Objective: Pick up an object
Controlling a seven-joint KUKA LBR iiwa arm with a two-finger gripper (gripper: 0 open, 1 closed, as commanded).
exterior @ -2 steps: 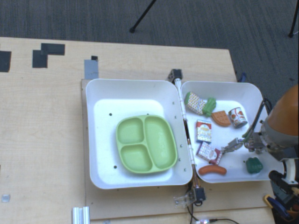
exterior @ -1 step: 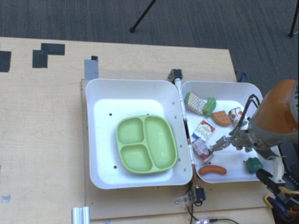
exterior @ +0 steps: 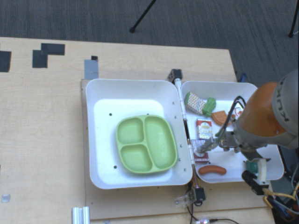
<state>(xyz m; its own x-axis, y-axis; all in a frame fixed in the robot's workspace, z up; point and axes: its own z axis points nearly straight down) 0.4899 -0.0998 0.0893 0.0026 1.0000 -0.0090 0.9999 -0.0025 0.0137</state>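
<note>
A pale green three-compartment plate (exterior: 146,144) sits in the left bin (exterior: 100,139). In the right bin (exterior: 275,169), a small red-and-white packet (exterior: 204,129) lies just above the gripper (exterior: 203,147); whether the claw is open I cannot tell. A sausage (exterior: 212,170) lies below it.

right bin (exterior: 276,168) crowded, perhaps passable beside sausage (exterior: 212,170)

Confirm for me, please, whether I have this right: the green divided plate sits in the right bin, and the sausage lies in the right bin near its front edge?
Not quite. The camera view shows the green divided plate in the left bin, not the right one. The rest holds: the sausage lies in the right bin near its front edge.
</note>
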